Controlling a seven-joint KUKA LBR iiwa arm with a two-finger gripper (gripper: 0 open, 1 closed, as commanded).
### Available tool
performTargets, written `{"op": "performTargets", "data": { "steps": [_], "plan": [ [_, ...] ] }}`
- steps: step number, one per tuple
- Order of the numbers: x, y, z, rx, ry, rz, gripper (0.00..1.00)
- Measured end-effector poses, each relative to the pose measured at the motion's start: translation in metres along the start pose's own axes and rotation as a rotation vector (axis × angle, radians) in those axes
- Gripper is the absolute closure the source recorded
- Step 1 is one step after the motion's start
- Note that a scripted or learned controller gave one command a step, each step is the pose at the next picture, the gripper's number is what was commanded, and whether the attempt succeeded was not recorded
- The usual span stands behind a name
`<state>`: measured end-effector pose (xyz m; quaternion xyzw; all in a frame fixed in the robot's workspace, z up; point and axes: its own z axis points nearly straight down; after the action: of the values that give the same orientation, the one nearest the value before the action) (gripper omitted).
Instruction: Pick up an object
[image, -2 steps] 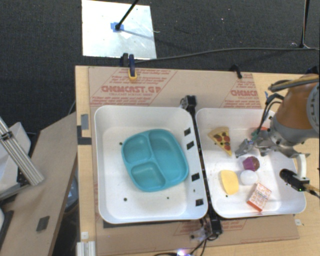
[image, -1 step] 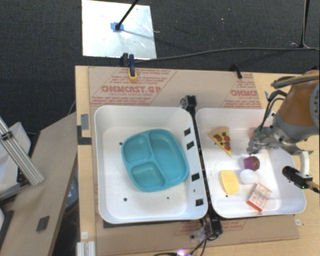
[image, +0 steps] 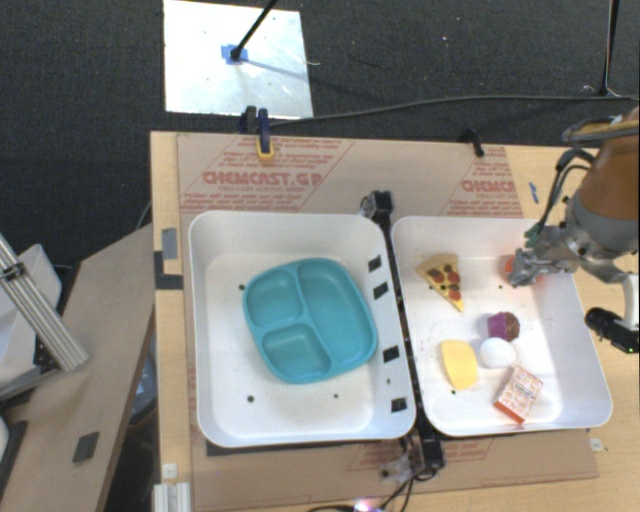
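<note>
Sitting mid-bin in the right bin (image: 590, 400): a purple ball (image: 504, 326), touching a white egg (image: 496, 352) just below, with a yellow block (image: 460, 364) beside and a red-and-white packet (image: 518, 393) nearer the front. Farther back, a pizza slice (image: 443, 277). Up and right of the purple ball, near the bin's far right rim, the pincer (image: 523, 268) — cannot tell whether released or clenched. Probably calls for a short reach down-left toward the cluster.

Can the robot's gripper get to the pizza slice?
Probably yes. The pizza slice lies alone on the bare floor of the right bin, with nothing on top of it, and the gripper hangs over that same bin nearby.
</note>
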<state>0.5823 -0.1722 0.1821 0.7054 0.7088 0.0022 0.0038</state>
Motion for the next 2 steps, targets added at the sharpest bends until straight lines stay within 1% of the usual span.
{"op": "performTargets", "data": {
  "steps": [1, 2],
  "plan": [
    [0.009, 0.007, -0.053, 0.001, 0.000, -0.001, 1.00],
    [0.009, 0.009, -0.082, 0.003, 0.001, -0.001, 1.00]
  ]
}}
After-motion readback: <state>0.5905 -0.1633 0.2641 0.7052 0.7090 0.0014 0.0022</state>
